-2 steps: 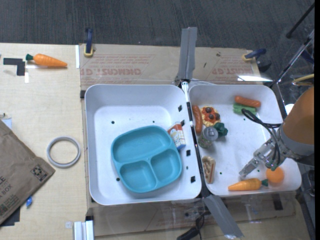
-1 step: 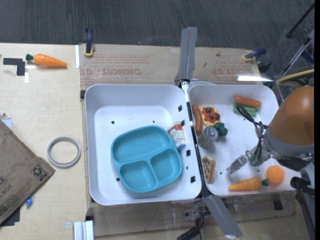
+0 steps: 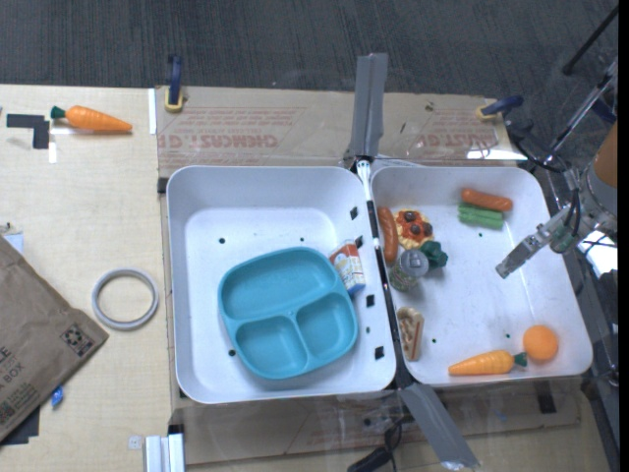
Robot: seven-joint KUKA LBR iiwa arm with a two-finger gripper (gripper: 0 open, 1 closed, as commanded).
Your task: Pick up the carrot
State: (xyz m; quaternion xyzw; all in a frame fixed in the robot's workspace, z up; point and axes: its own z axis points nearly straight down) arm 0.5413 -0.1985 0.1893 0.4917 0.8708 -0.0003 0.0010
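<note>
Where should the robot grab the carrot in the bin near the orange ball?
Probably across the middle of the carrot's orange body, coming straight down from above. It lies flat and long, near the bin's front wall, with the orange ball near its leafy end, so the middle has most room.

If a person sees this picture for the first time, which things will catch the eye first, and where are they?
The blue divided tray lies in the left bin and draws the eye first. In the right bin, a carrot lies at the near edge beside an orange ball, with the gripper above them. A second carrot lies on the bench, far left.
</note>
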